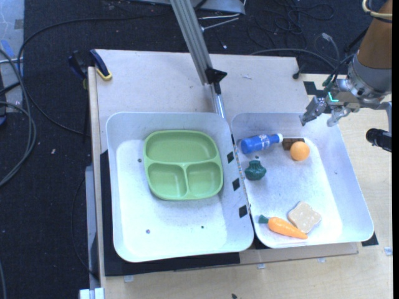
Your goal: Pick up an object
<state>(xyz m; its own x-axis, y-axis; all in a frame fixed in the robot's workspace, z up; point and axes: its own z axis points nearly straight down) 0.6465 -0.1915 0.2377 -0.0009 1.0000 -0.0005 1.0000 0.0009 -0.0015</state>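
Five small things are seen in the right bin (pixel 349 185): an orange ball (pixel 300 151) toward one o'clock, a blue bottle (pixel 259 142) lying on its side at eleven o'clock, a dark green piece (pixel 255 170) just below the bottle, and a carrot (pixel 287 227) with a tan sponge-like block (pixel 303 216) touching it at six o'clock. A green divided plate (pixel 183 164) is set in the left bin (pixel 124 229). The gripper (pixel 323 114) is held above the right bin's two o'clock corner, apart from every object, its fingers spread with nothing between them. The arm (pixel 377 48) is seen entering from three o'clock, wrist angled down and left.
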